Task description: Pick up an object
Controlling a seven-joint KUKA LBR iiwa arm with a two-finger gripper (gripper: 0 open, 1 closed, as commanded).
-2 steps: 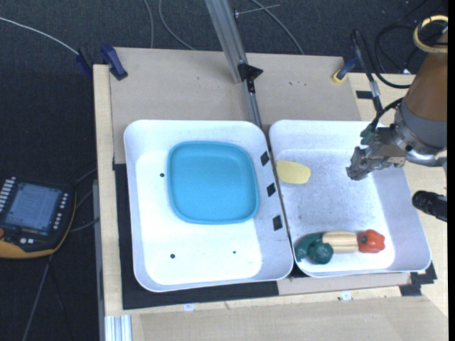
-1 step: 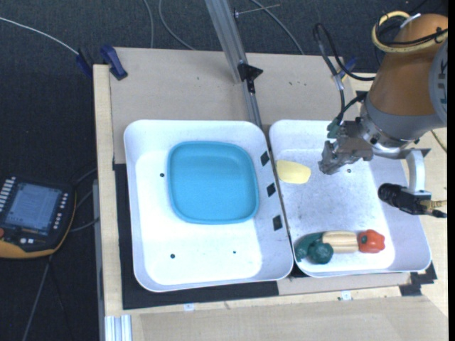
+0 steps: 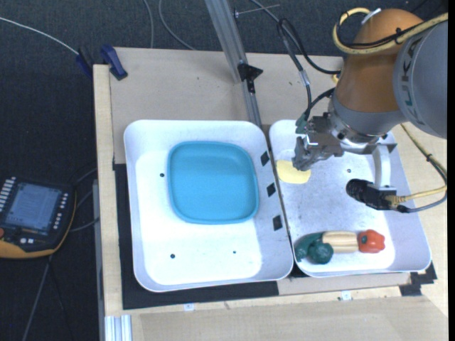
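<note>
The gripper (image 3: pixel 304 160) hangs over the far left part of the right bin (image 3: pixel 409 222), right above a pale yellow object (image 3: pixel 293 173); whether its claw is apart or together I cannot tell. A wooden piece (image 3: pixel 340 241), red object (image 3: pixel 370 241) and green object (image 3: pixel 314 250) lie along the near wall. A blue tray (image 3: pixel 213 182) sits in the left bin (image 3: pixel 146 190)
</note>
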